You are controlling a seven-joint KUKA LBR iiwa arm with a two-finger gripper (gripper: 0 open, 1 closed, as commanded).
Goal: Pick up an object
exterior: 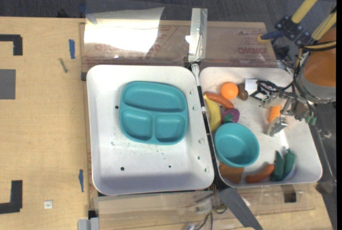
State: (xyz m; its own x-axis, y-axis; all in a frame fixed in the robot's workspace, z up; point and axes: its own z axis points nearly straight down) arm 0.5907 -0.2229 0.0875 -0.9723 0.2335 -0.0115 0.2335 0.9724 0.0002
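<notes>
Two white bins sat side by side on the desk (37,116). The left bin (101,165) carried a teal divided tray (154,111); the right bin (307,148) held the pickable clutter. A teal bowl (236,143) lay near its centre, with an orange ball (229,89) at eleven o'clock from it, a banana (213,115) at nine and green vegetables (284,163) at four. The gripper (277,123) hung low over the bin at two o'clock from the bowl, close beside a small orange piece (274,113). I cannot tell whether it was released or clenched, and nothing was plainly caught in it. By my judgement no object had been lifted, so the grasp and the raise both remained.
</notes>
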